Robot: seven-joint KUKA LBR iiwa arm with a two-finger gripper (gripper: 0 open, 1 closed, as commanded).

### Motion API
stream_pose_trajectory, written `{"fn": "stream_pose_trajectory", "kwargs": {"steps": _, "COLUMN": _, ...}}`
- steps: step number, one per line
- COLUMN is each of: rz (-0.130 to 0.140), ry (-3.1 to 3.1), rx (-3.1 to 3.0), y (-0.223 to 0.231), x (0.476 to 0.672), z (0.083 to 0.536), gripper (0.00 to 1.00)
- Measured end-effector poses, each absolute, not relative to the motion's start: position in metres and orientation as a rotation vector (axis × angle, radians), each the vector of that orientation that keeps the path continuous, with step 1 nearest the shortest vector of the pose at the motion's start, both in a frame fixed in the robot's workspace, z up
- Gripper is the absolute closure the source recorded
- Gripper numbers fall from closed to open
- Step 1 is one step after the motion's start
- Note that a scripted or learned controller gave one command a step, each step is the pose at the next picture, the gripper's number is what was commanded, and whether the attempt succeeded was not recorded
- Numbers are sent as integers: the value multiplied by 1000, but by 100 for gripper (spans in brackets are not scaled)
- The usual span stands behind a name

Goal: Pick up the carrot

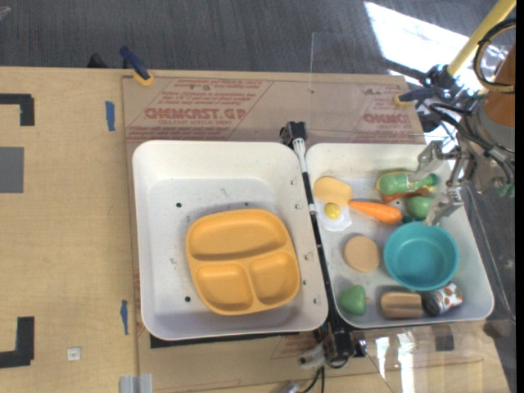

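My gripper hung over the right bin, its fingers apart with nothing between them. The carrot lay in that bin at my nine o'clock, near but apart, between the fried egg and the teal bowl.

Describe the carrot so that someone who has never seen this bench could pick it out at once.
Look in the right-hand shallow white bin, the one crowded with toy food. In its upper half, just above the round teal bowl and right of the white fried egg with a yellow yolk, lies the slim orange tapered carrot. It is the only long, pointed, bright orange piece there.
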State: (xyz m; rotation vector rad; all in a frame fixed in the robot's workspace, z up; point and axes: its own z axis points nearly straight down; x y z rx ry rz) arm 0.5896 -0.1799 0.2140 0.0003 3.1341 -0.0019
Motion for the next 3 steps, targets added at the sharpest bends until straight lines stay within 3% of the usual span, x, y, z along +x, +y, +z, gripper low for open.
{"fn": "stream_pose_trajectory", "kwargs": {"steps": 1, "rz": -4, "ry": 3124, "rx": -147, "y": -106, "x": 523, "z": 96, "gripper": 0}}
{"fn": "stream_pose_trajectory", "kwargs": {"steps": 2, "rz": 1, "ry": 3106, "rx": 356, "y": -120, "x": 603, "z": 90, "gripper": 0}}
{"fn": "stream_pose_trajectory", "kwargs": {"steps": 3, "rz": -1, "ry": 3092, "rx": 350, "y": -119, "x": 607, "z": 105, "gripper": 100}}
